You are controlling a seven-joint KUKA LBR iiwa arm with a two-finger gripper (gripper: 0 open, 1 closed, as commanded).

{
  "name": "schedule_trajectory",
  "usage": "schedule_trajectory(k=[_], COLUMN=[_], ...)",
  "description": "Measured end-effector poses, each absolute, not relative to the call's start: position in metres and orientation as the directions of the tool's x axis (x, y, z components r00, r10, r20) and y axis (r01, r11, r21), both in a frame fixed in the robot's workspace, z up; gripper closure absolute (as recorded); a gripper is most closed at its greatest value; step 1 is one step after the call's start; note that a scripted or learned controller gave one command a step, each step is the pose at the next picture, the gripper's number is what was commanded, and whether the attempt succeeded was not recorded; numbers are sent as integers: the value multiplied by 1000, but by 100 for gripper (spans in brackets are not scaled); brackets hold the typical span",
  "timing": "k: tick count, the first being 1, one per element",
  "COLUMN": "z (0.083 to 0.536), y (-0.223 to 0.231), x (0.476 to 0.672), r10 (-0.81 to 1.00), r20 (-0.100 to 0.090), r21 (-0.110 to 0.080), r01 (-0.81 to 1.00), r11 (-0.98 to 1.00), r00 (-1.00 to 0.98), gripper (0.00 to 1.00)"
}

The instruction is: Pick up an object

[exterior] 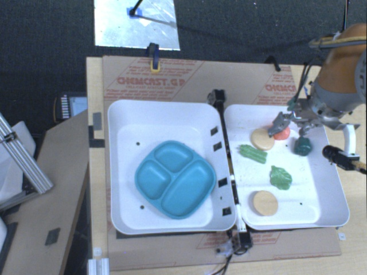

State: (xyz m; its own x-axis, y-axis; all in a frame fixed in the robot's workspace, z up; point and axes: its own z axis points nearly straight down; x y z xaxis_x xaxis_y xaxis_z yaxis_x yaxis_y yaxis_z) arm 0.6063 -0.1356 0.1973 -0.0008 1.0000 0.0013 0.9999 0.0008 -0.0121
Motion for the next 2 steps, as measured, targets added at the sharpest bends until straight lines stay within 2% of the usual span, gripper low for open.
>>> schedule_trajectory(k=[1,2], z=[206,159], y=[-135,-139], x=[609,601], r10=[1000,1000], r20=[0,0], r21=[1,0], r01=[1000,1000], r11=[3,1], r00=[-3,-1], gripper=[0,0])
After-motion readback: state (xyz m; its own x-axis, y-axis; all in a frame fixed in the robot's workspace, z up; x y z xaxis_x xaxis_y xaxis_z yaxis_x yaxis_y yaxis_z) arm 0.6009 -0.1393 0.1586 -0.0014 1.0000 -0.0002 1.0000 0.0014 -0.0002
